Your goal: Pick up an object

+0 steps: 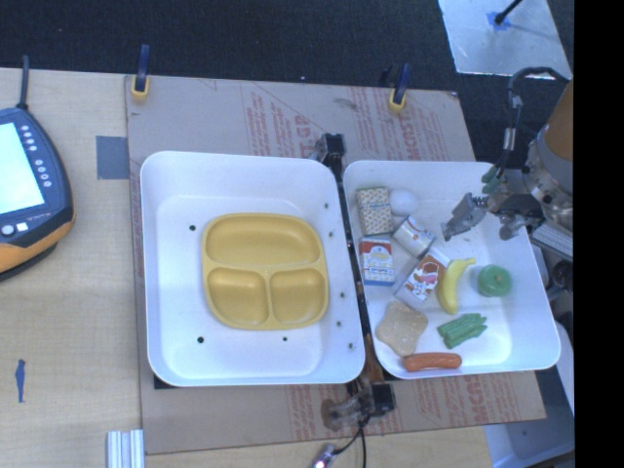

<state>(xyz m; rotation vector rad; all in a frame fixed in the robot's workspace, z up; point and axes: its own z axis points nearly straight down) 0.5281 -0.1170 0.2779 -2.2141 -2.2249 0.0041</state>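
The right bin [531,354] holds several toy foods: a yellow banana [454,285], a green apple [494,280], a green bean pod [461,329], a sausage [432,362], a bread slice [401,328], two red-and-white cartons [376,261] [421,279], a small can [414,234], a cracker box [373,210] and a white ball [402,201]. My gripper [486,220] hangs over the bin's upper right part, above the banana and apple. It is open, its two fingers spread apart with nothing between them.
The left bin [166,339] holds a yellow divided plate [263,269]. A teach pendant [29,183] lies at the bench's left edge. Clamps [141,84] [398,96] pin the cardboard sheet at the back.
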